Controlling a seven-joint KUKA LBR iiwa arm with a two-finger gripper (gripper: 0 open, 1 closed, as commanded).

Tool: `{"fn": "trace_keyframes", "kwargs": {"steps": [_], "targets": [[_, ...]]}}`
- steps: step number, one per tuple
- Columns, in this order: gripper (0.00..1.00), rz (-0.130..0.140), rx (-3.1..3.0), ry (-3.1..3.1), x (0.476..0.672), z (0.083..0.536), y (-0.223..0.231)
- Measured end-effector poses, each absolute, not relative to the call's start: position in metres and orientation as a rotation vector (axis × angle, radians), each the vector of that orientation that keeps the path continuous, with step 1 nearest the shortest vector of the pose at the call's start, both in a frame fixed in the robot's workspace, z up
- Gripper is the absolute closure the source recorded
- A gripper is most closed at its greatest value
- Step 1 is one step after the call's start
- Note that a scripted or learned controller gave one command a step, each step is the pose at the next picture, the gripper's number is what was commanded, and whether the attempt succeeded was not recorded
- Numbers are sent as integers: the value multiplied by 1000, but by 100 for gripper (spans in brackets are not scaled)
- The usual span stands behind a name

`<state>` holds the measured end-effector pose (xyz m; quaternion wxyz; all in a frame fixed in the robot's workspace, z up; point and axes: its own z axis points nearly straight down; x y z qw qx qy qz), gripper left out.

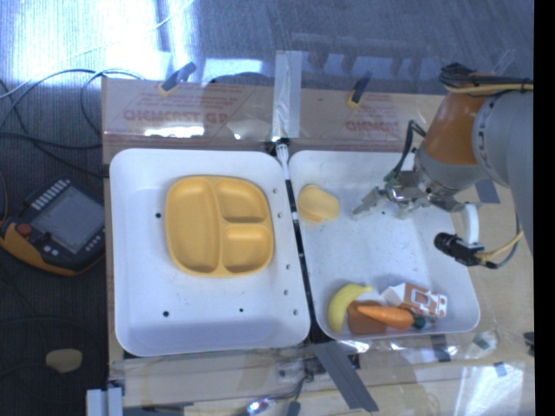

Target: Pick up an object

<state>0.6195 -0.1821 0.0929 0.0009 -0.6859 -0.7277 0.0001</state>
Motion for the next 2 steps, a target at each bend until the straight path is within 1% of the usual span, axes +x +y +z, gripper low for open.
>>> {"fn": "trace_keyframes", "kwargs": {"steps": [1,2], "targets": [[0,-14,-2556,-1840,600,89,-103],[0,5,-2435,-1981,602,181,-87]]}}
